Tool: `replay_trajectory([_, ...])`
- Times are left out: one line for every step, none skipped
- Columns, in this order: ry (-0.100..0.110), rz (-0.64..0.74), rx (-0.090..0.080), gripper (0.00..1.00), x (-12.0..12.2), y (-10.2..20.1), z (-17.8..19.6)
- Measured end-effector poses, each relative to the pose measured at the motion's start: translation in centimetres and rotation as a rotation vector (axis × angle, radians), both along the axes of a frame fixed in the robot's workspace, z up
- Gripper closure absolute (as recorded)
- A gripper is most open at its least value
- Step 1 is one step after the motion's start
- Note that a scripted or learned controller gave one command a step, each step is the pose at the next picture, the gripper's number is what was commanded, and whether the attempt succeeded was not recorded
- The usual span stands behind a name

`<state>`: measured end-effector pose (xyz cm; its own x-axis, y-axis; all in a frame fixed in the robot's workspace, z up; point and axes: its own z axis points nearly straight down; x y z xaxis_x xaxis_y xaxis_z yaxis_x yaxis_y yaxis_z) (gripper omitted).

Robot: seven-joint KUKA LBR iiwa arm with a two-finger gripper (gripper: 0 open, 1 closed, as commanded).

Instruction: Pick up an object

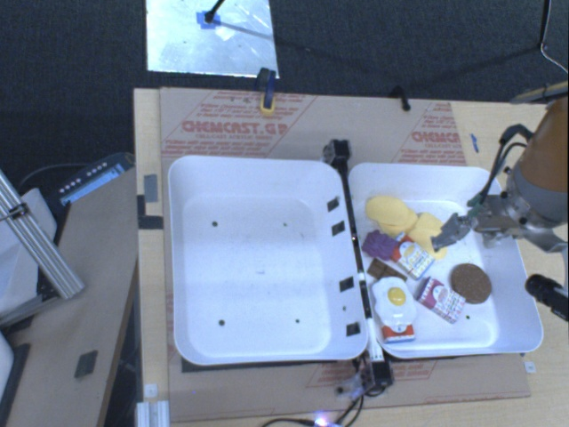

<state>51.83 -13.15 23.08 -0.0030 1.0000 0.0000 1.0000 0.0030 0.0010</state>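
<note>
Bench bears two bins; gripper (451, 230) hovers in right bin (511, 332), finger spread unclear, nothing visibly held. Approach step; next: descend onto yellow toy (428, 230).

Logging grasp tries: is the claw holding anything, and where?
Cannot be told: the claw sits low by the yellow toy, its grip unclear.

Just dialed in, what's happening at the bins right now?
The arm reaches in over the right bin, and its gripper sits low beside the yellow toys at the top of the pile. Nothing shows between its fingers. The brown round cookie, the fried egg toy and the small red-and-white packets lie loose in that bin. The left bin shows bare white floor.
</note>
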Motion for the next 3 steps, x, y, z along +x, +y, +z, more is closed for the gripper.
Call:
replay_trajectory([0.01, -0.007, 0.001, 0.0, -3.5, -4.1, -12.3])
replay_trajectory([-0.003, -0.001, -0.001, 1.0, -3.1, -3.8, -10.6])
replay_trajectory([-0.008, 0.006, -0.003, 1.0, 2.7, 1.6, -14.5])
